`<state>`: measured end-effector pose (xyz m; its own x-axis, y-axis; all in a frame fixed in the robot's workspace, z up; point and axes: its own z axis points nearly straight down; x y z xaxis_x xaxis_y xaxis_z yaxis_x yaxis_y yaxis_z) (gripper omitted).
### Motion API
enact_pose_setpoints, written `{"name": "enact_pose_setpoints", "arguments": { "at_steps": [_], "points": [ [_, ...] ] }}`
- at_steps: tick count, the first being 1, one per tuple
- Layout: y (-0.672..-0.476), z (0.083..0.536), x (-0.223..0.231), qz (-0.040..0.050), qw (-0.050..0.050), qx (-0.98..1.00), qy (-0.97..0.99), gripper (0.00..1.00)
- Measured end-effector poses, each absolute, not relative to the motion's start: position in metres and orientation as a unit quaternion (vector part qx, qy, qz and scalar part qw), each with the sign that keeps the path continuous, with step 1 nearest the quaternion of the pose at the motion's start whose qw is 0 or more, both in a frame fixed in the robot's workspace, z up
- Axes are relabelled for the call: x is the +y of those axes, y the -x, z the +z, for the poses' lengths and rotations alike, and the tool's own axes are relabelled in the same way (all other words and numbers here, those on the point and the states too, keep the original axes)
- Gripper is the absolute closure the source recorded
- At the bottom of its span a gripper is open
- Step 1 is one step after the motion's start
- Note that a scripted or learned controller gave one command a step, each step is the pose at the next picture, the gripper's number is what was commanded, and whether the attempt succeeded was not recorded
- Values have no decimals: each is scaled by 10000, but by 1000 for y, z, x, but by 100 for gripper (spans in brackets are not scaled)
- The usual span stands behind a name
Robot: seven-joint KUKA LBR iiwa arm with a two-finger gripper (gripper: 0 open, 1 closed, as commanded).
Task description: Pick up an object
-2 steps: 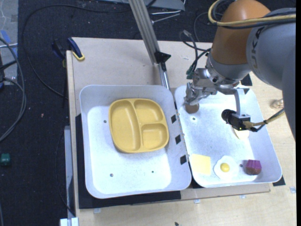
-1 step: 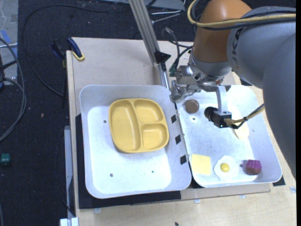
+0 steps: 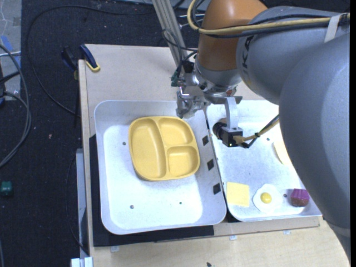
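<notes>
Hangs end effector [image 3: 207,115] over the bins' divide, at one o'clock from yellow divided plate [image 3: 164,147] in left bin [image 3: 111,204]; finger spacing impossible to tell. Holds nothing visibly.

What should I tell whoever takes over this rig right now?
Gripper: low over the divide between the two white bins, nothing seen between its fingers; open or shut unclear.
Left bin: yellow divided plastic plate, lying flat.
Right bin: flat yellow cheese-like square, toy fried egg, small purple object, all along the near edge.
Done: nothing picked yet.
Left: choose an object, grasp, lift.
</notes>
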<state>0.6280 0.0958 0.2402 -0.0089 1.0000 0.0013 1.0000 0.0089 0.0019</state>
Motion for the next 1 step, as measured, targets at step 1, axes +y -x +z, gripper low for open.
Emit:
{"name": "enact_pose_setpoints", "arguments": {
  "at_steps": [1],
  "points": [
    [-641, 229, 95, 0, 10, 7086, -7056, 100]
  ]
}}
